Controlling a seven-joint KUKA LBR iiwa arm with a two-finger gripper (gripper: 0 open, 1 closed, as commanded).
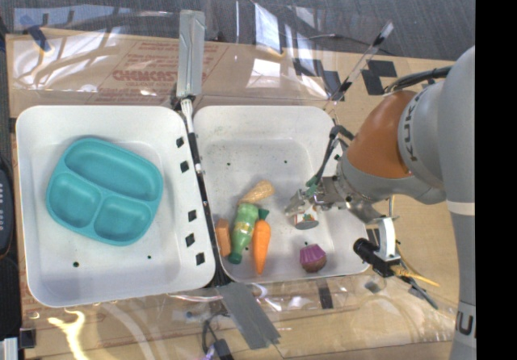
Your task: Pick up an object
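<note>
The right bin (266,128) holds several toy foods near its front. An orange carrot (261,244) lies beside a green bottle-shaped toy (242,230), with a smaller orange piece (223,237) against the left wall. A tan cone-shaped piece (258,191) lies just behind them, and a dark purple toy (313,257) sits near the front right. My gripper (303,207) hangs low over the bin floor, right of the tan piece and behind the purple toy. Nothing shows clearly between its tips.
The left bin (32,253) carries a teal divided plate (103,190). A metal divider (191,52) runs between the bins at the back. The arm's orange band (380,144) and grey body cover the right bin's right wall.
</note>
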